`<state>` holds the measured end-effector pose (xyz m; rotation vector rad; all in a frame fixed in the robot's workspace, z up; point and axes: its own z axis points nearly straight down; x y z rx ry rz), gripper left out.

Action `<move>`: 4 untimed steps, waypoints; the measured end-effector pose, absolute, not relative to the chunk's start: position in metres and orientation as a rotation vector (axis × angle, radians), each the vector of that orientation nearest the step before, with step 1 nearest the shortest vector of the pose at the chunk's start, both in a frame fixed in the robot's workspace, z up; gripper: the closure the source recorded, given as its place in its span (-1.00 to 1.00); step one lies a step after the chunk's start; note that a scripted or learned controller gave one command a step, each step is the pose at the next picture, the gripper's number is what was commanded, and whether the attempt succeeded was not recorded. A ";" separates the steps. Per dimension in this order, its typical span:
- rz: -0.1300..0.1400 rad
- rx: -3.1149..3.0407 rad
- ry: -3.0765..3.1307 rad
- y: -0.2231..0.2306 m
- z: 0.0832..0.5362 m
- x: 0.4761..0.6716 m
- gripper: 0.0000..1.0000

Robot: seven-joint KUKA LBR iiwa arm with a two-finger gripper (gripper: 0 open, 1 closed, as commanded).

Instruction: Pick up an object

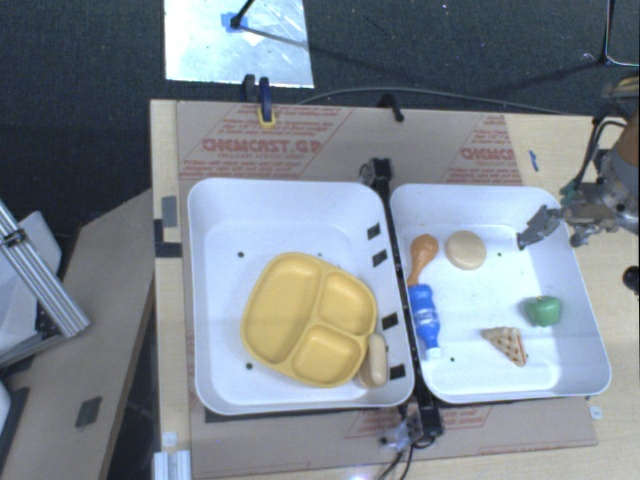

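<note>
Two bins sit on the surface; the claw [545, 226] hovers over the right bin's [590, 363] far corner, its spread impossible to tell. Approach step, I judge: next descend over the green object [543, 311].

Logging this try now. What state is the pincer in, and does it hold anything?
Pincer: over the upper right rim of the right bin, nothing seen between its fingers; open or closed cannot be told.
</note>
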<state>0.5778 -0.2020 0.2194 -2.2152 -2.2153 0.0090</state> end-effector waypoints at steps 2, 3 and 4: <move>0.002 -2.218 -2.222 -0.200 0.164 0.580 -1.00; 0.001 -2.219 -2.223 -0.205 0.121 0.578 -1.00; 0.000 -2.219 -2.223 -0.204 0.083 0.578 -1.00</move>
